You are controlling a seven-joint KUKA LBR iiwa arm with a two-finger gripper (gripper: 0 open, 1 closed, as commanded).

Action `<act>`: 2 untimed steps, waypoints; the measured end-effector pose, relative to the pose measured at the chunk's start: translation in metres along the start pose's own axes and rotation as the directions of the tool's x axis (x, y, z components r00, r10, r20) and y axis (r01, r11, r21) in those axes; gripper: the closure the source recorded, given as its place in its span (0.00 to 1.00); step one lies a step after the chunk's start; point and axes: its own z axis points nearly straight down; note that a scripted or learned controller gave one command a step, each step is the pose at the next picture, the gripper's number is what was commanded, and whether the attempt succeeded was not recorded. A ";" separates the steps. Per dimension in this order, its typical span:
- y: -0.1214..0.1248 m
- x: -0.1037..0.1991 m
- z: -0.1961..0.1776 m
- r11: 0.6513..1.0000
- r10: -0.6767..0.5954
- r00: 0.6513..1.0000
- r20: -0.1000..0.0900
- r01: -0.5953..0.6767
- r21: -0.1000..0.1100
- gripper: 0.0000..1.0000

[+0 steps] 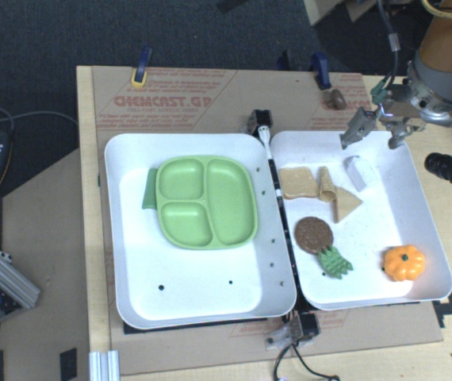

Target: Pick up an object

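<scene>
Camera view — hand (377,131) (open) above right bin (416,213)

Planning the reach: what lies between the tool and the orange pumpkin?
In the camera view, between the tool and pumpkin lies a small white block, then bare bin floor.

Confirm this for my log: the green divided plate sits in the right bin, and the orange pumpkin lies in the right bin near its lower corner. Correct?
One detail is off. The camera view shows the green divided plate in the left bin, not the right one. The orange pumpkin does lie in the right bin, near its lower corner.
</scene>
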 end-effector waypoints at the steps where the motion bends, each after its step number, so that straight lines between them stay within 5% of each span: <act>1: 0.002 -0.007 0.046 1.000 0.001 1.000 0.000 -0.001 0.004 0.00; 2: -0.003 -0.001 0.107 1.000 0.000 1.000 -0.001 0.000 0.006 0.00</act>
